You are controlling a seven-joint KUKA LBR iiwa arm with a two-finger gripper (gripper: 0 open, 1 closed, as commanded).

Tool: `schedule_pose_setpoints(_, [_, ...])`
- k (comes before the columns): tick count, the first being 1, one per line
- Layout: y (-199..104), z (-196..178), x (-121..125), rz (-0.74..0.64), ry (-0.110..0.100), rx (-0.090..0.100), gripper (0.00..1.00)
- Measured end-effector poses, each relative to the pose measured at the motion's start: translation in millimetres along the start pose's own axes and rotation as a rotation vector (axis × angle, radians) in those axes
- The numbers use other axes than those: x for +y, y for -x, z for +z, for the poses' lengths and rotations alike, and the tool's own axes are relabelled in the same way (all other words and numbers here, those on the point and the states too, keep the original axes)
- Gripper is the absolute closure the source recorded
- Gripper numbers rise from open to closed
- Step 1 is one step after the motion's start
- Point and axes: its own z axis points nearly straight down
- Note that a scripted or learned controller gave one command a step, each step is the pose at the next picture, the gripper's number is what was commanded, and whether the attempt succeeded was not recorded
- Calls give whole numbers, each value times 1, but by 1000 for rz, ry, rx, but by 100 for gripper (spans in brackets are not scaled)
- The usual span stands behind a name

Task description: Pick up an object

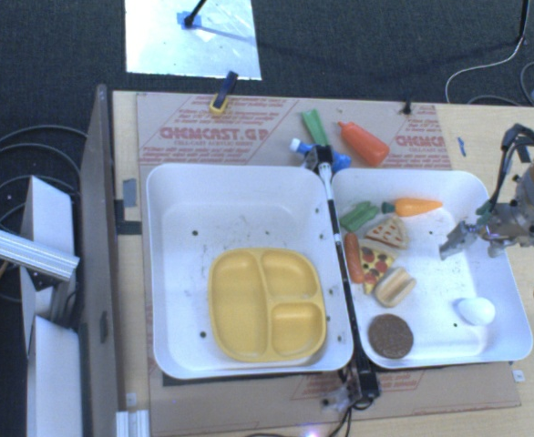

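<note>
Gripper hangs by the right bin's right wall, finger state indeterminate; the egg lies near that bin's front right corner, and could roll away under an off-centre grasp.

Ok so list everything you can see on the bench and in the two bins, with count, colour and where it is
bins: 2, white, side by side on the bench
divided tray: 1, yellow, left bin, near side
carrot: 1, orange, right bin, far side
green piece: 1, green, right bin, left of the carrot
pizza slices: 2, tan and red, right bin, left part
hot dog: 1, tan, right bin, below the pizza
brown disc: 1, brown, right bin, near side
egg: 1, white, right bin, near right
orange bottle shape: 1, orange, behind the bins
gripper: 1, grey, over the right bin's right part
</note>
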Motion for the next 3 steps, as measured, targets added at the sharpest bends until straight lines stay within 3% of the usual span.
schedule_pose_setpoints(1, [-37,136,33,-3,6,0,0])
schedule_pose_setpoints(2, [-34,120,33,0,8,-3,100])
schedule_pose_setpoints(3, [-34,121,33,0,8,-2,0])
